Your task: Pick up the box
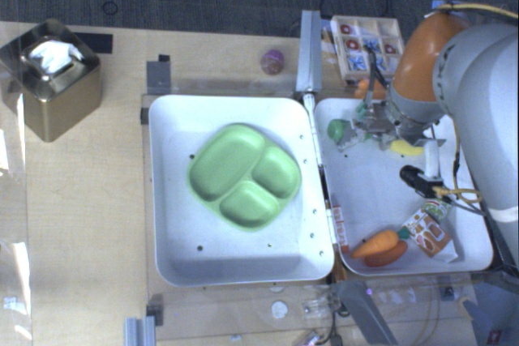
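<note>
Arm (478, 77) reaching low from the right — gripper (369, 128) over right bin (365, 198), box (427, 229) well apart

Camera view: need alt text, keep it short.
A grey KUKA arm with an orange band reaches from the right, its gripper low over the right white bin, which holds a small box, a toy carrot and a green object. The left bin holds a green divided plate.
</note>
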